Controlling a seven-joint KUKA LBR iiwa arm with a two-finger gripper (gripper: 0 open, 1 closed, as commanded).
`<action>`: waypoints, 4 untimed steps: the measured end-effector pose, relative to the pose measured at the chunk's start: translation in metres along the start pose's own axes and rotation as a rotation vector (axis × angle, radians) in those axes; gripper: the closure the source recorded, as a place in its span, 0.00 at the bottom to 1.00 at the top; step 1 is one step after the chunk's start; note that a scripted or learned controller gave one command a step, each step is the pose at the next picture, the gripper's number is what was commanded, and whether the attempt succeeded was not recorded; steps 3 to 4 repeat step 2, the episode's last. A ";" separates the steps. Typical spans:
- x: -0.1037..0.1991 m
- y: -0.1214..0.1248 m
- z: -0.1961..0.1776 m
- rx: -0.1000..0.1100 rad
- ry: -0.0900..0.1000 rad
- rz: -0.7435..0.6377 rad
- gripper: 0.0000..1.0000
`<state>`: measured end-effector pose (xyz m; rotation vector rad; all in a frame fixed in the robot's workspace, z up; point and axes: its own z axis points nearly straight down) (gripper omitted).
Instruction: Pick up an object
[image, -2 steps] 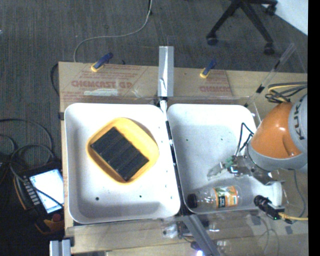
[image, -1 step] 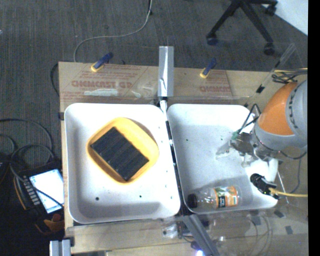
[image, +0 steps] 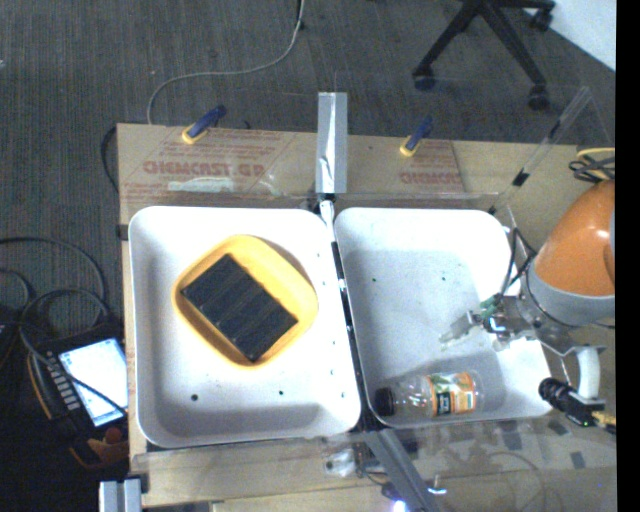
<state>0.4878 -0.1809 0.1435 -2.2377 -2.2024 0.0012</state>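
A clear plastic bottle with an orange label and a dark cap lies on its side along the front wall of the right bin. In the left bin sits a yellow dish holding a dark ridged rectangular slab. My gripper hangs over the right part of the right bin, a short way above and right of the bottle and apart from it. Behind it, the orange band of the arm comes in from the right.
A metal post stands behind the seam between the bins. Two blue-and-yellow clamps hold the brown board at the back. Cables and a lit device lie on the floor at left.
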 end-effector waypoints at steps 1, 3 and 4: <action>0.005 -0.003 -0.038 -0.002 -0.001 -0.139 0.00; 0.013 0.000 0.052 -0.013 -0.005 -0.320 0.00; 0.013 0.000 0.052 -0.013 -0.005 -0.320 0.00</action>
